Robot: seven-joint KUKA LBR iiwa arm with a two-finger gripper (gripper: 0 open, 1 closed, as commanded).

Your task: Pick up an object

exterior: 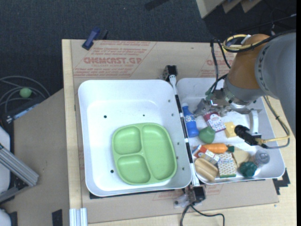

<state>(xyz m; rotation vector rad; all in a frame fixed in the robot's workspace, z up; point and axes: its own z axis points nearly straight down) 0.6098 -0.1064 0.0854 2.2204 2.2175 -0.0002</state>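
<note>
I'm hovering my pincer [211, 108], aperture I cannot tell, over the cluttered right white bin [275, 161] just above the small red-and-white packet [216, 122], so I'm wanting a straight vertical drop clear of the green round toy [207, 135].

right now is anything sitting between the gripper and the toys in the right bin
Nothing visible does. The gripper hangs over the back of the right bin, just above the small red-and-white packet. The green ball and toy carrot lie nearer the front, uncovered; the pile itself is tightly crowded.
</note>
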